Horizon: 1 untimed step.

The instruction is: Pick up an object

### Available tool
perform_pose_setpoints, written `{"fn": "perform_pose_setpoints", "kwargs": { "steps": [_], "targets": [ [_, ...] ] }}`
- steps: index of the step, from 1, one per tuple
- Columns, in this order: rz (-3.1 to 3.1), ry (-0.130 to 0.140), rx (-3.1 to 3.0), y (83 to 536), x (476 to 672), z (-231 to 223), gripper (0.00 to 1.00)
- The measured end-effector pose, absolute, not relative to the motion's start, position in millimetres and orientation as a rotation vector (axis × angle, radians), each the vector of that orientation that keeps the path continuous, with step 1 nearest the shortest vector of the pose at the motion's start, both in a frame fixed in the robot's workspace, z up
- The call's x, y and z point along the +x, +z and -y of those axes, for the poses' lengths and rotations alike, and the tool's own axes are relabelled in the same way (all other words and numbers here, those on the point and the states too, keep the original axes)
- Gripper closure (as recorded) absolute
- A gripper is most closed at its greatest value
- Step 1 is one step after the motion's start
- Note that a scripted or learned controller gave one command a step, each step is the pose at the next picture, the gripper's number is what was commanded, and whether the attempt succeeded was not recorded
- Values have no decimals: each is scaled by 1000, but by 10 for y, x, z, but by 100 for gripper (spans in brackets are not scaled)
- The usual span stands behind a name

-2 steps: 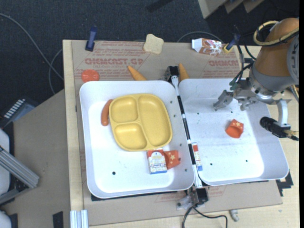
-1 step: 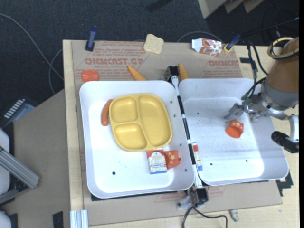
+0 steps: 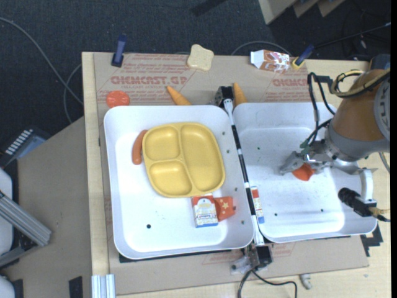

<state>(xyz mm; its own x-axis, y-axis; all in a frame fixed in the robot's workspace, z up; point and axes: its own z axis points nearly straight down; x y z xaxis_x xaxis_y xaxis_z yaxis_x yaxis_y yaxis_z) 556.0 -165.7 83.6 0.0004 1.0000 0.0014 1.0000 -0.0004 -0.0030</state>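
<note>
My gripper (image 3: pixel 299 166) is low in the right bin (image 3: pixel 273 129), near its middle right, below the arm's orange band. A small orange-red object (image 3: pixel 303 174) lies on the bin floor right at the gripper's tip, partly covered by it. Whether it is touching the object cannot be told from this angle. In the left bin (image 3: pixel 121 185) a yellow divided plate (image 3: pixel 183 159) lies flat, with a red sausage (image 3: pixel 137 148) along its left side. A small carton (image 3: pixel 205 211) and an orange-red piece (image 3: pixel 226 207) sit just in front of the plate.
On the cardboard behind the bins lie a bread slice (image 3: pixel 200 56), a carrot (image 3: pixel 178 96), an orange disc (image 3: pixel 116 98), a blue clip (image 3: pixel 118 49) and a small printed packet (image 3: pixel 270 59). Black cables (image 3: pixel 316 98) hang beside the arm.
</note>
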Motion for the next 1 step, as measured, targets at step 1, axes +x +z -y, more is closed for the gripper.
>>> {"fn": "perform_pose_setpoints", "kwargs": {
  "steps": [1],
  "targets": [
    [2221,-1,-2223,946,5572,1660,100]
  ]
}}
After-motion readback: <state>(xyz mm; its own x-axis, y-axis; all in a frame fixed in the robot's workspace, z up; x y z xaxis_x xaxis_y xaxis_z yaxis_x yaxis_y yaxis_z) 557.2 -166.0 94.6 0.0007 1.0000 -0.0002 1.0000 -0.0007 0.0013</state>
